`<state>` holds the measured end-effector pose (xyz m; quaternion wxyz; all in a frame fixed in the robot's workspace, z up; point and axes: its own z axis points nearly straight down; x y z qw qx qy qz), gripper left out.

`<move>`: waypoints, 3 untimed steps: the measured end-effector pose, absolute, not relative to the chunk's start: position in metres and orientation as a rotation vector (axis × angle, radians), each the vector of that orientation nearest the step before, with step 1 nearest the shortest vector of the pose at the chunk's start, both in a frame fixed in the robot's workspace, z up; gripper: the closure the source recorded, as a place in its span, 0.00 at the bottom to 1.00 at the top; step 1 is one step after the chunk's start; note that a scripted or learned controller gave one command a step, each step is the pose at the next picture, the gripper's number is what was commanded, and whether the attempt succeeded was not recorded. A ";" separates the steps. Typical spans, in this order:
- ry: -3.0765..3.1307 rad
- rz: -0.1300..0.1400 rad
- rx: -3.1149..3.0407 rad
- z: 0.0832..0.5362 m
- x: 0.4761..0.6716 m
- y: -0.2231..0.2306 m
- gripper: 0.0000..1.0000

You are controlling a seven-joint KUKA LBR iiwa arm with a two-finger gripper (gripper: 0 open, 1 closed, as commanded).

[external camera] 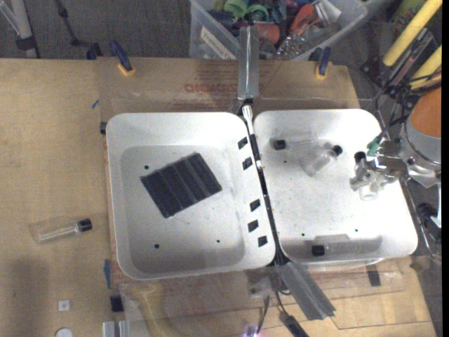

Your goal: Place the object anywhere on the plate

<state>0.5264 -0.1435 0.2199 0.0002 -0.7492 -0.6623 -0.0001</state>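
Two shallow white bins are seen side by side on the tan worktop (49, 118). In the left bin (116, 188) a dark, ribbed, rectangular plate (181, 184) lies flat on the floor, turned at a slant to the bin walls, with nothing resting on it.

In the right bin (393, 241) several clear vials are scattered. One lies on its side near the bin's upper middle, with a black cap (279, 144) at its left end. A second clear vial (319, 159) lies just beside it, tilted, with its black cap toward the upper right. A third, with a black cap (318, 250), lies along the near wall of that bin.

The gripper (366, 177) is seen at the right side of the right bin, reached in from the right below the orange band (428, 118) of the arm. Something pale and clear is seen at its tip, but it cannot be told whether it is held; whether the fingers are spread or closed cannot be told either.

Between the bins a raised divider (254, 181) marked with black squares is placed, separating the vials from the plate. Another clear vial (59, 228) with a black cap lies on the worktop left of the bins. Behind them a clear tub of colourful items (273, 12) is set.
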 end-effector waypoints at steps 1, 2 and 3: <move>-1.888 -0.001 -2.513 0.128 0.623 -0.091 1.00; -1.482 0.002 -2.770 0.185 0.667 -0.043 1.00; -1.661 0.005 -2.665 0.184 0.666 0.049 1.00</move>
